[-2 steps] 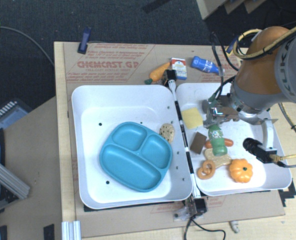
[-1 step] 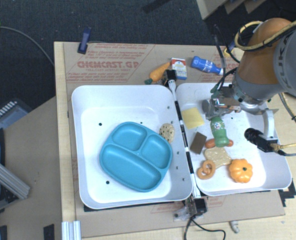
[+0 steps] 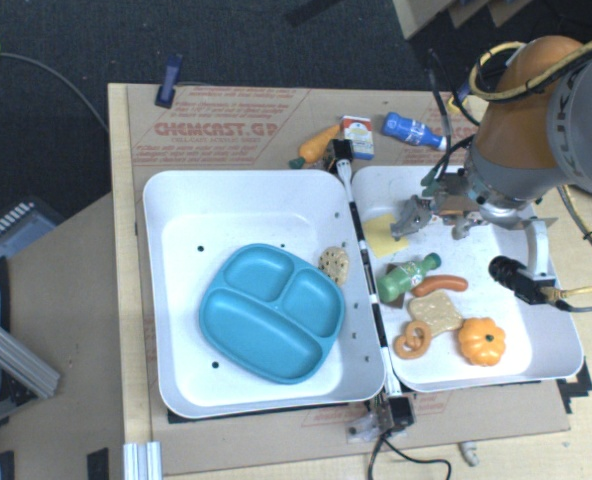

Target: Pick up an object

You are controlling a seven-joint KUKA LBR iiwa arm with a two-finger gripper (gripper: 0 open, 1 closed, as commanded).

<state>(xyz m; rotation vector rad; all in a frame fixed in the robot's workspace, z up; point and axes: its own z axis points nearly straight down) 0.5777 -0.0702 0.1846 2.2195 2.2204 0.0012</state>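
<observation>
My gripper (image 3: 437, 222) hangs over the back part of the right bin (image 3: 556, 353), its two grey fingers spread apart with nothing between them. Just left of it a pale yellow cheese slice (image 3: 379, 236) lies on the bin floor. Nearer the front of that bin lie a green bottle-shaped toy (image 3: 404, 276), a red sausage (image 3: 441, 285), a slice of toast (image 3: 435, 313), a pretzel (image 3: 412, 341) and an orange pumpkin (image 3: 481, 341).
The left bin (image 3: 176, 208) holds a blue divided plate (image 3: 271, 311) and a small cookie (image 3: 334, 261) by the dividing wall. Behind the bins, on the cardboard, lie a carrot (image 3: 317, 145), a small carton (image 3: 357, 136) and a blue bottle (image 3: 413, 130).
</observation>
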